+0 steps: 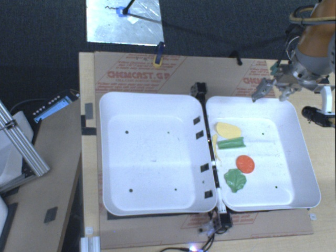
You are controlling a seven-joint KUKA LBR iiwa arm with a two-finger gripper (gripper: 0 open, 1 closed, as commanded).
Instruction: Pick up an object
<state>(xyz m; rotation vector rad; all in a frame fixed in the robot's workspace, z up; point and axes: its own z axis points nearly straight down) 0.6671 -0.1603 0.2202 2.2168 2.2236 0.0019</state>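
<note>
The right bin (294, 156) holds several small items near its left wall: a pale yellow piece (228, 129), a green bar (231, 143) just below it, a round orange-red piece (245, 164) and a leafy green piece (235, 180). My gripper (273, 92) hangs above the bin's far rim, up and to the right of all the items. Its two fingers (261, 92) stand apart, open, with nothing between them.
The left bin (152, 151) sits beside the right one, joined by black clips (202, 135) along the shared wall. A silver sheet (125, 14) lies at the back. A metal frame (21, 151) and a blue device (52, 108) stand at the left.
</note>
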